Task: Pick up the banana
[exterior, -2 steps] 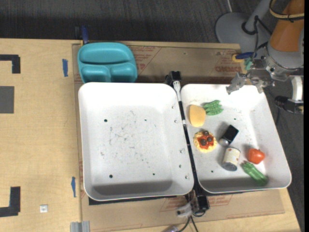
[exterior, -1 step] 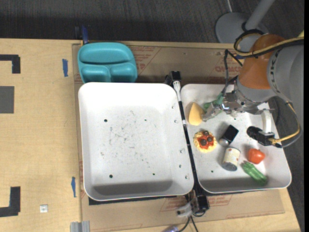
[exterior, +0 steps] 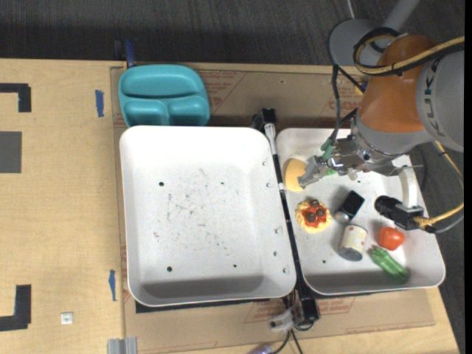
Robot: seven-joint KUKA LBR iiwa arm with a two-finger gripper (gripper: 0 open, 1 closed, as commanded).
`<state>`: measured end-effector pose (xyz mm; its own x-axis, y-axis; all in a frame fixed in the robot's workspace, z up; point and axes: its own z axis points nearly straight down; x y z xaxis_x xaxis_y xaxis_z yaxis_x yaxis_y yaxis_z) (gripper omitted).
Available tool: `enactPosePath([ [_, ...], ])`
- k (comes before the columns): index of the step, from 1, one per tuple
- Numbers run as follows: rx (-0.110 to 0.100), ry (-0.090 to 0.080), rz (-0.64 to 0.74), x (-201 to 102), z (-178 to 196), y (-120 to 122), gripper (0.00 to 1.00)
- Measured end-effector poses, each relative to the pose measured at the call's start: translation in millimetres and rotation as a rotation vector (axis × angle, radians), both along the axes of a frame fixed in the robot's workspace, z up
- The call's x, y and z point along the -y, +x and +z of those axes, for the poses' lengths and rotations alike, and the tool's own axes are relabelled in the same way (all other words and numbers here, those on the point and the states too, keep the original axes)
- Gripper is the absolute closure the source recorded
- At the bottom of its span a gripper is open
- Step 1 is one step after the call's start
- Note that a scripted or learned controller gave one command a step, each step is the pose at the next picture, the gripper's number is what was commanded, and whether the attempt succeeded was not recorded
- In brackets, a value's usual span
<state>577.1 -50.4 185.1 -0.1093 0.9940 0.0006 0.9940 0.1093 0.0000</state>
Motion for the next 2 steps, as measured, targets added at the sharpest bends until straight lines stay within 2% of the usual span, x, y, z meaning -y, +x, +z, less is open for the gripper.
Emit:
enactPosePath([
  [1, 0.002, -0.001, -0.001, 0, 10, 1, 1.00],
  [2, -0.002, 0.000, 0.204, -62, 0, -14, 1.00],
])
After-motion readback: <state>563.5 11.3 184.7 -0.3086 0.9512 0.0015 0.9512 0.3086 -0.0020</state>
